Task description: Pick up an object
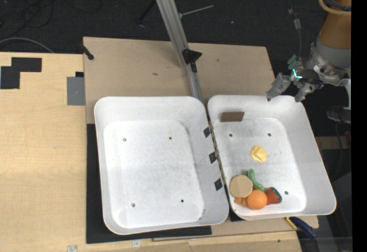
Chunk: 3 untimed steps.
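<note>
Tool point(288, 88) hangs spread and holding nothing just past the far rim of the right bin point(321, 170). Your easiest target is the yellow piece point(258, 154) lying alone mid-bin, well apart from the crowded orange ball point(257, 200) in the near corner. Bring the fingers straight down astride it, then close.
</note>
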Motion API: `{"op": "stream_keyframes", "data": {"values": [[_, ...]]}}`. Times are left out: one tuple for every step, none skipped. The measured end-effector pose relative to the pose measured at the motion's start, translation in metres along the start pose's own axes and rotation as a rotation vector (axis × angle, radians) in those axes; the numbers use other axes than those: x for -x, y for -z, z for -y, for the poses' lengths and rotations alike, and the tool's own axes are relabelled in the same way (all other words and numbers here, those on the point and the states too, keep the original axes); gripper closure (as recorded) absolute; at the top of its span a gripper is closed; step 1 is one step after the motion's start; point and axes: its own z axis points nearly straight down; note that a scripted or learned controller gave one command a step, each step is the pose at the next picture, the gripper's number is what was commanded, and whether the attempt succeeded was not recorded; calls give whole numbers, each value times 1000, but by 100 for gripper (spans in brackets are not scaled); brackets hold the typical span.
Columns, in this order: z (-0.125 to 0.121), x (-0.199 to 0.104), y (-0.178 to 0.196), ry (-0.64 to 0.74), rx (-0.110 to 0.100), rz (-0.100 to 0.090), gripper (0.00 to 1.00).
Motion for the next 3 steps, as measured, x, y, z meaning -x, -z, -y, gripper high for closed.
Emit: {"op": "stream_keyframes", "data": {"values": [[-1,0,3,3,4,1,0],[-8,-1,-59,4,-1,0,0],[-4,-9,-120,3,-1,-1,0]]}}
